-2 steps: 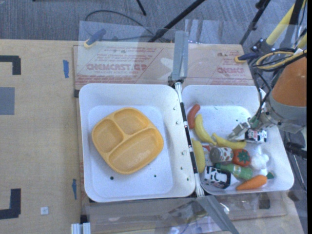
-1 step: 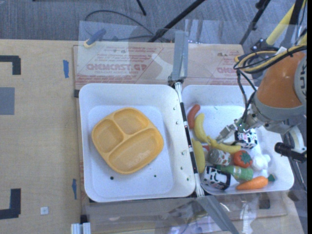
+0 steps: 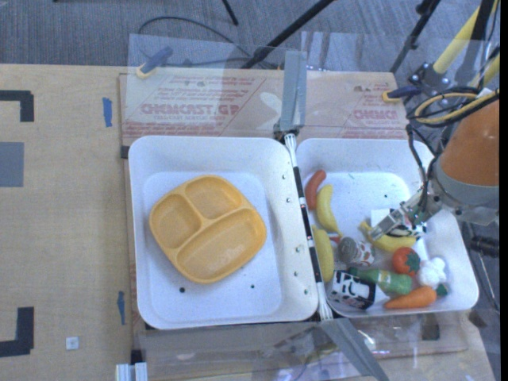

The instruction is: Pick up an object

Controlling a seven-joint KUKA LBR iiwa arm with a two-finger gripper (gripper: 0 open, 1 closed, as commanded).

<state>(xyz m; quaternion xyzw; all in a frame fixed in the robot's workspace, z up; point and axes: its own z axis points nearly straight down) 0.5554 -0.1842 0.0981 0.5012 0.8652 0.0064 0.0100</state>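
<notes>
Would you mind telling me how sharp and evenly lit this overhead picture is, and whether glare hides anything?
Camera view: light is soft and even, shadows faint; the yellow plate reads crisply; the clear sheet behind the bins gives a pale sheen over its red lettering; the pincer and the toy food beneath are small and slightly soft, so fine detail there is unclear.

arm: enters from right, orange band up | claw (image 3: 390, 224): low, angled left, fingers seemingly parted

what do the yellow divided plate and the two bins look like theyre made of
The plate looks like moulded plastic: uniform yellow-orange, smooth, with a soft sheen and rounded dividers. The left bin and right bin look like white plastic or foam, matte and faintly speckled; which one is hard to tell.
</notes>
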